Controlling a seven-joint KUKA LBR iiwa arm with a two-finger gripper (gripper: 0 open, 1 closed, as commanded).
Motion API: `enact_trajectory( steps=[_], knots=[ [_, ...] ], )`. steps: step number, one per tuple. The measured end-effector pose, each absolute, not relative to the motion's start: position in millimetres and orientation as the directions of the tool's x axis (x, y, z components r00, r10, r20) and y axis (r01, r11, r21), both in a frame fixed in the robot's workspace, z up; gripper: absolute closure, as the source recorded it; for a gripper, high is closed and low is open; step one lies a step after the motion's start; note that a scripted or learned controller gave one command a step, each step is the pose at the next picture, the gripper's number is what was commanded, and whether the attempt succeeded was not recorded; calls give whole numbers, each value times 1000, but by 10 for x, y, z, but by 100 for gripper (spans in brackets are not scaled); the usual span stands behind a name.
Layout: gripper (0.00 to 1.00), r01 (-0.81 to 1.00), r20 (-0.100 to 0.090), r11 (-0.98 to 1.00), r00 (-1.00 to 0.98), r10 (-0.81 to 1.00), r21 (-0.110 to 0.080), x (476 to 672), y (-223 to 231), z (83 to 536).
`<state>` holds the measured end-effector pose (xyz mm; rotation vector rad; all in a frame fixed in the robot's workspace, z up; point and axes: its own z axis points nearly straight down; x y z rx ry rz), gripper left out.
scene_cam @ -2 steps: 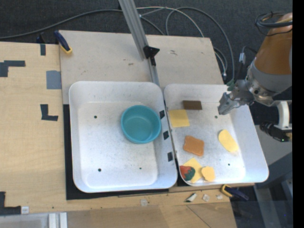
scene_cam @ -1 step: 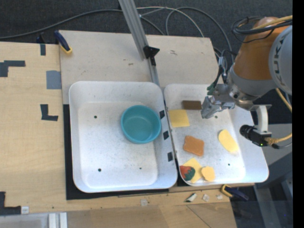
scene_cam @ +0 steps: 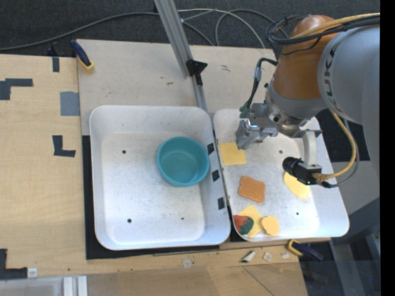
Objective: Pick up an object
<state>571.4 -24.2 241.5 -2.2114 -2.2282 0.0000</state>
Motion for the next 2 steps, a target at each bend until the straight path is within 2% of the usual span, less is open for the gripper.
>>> enact_trajectory(
  steps=[1,2],
  knots=[
    [100,1000,1,6,-6,1000,-3,5808,276,2302],
    [100,1000,1,7,-7,1000,-4,5682,831,2230]
  ],
)
